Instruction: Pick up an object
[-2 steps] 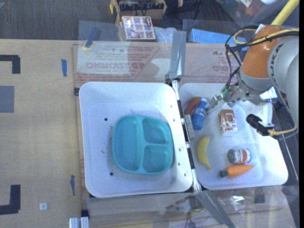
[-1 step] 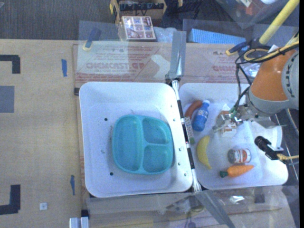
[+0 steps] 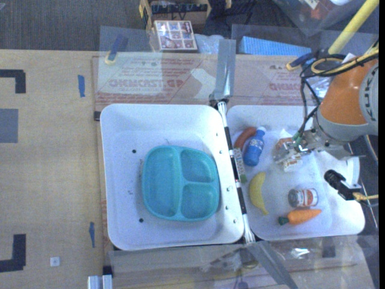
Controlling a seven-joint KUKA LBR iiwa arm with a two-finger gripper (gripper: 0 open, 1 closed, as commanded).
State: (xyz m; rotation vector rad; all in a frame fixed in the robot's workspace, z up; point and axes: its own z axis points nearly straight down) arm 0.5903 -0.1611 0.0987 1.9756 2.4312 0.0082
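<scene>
Bottle, sausage, banana, can and carrot: any of these would do, and all lie in the right bin on the tabletop. The left bin carries a teal plate, which is broad and shallow, a poor choice for a narrow pinch.

Your pincer hangs over the upper middle of the right bin, near the bottle but apart from it, with the can further down. You cannot tell from this slanted view whether it is spread or pressed together, nor how high it sits above the bin floor, and nothing is visibly caught in it.

The main risk, as I judge it, is that you come down on bare white floor between the bottle and the can and close on nothing. If you go for the bottle, note that it lies right beside the sausage; a slightly off approach could shove both toward the dividing wall or catch the wrong one. The bottle and the can look rounded and smooth, so a glancing touch may roll them away. The carrot sits just beside the can, so reaching for either may knock the other. The banana lies close to the dividing wall, which leaves little room on that side.
</scene>
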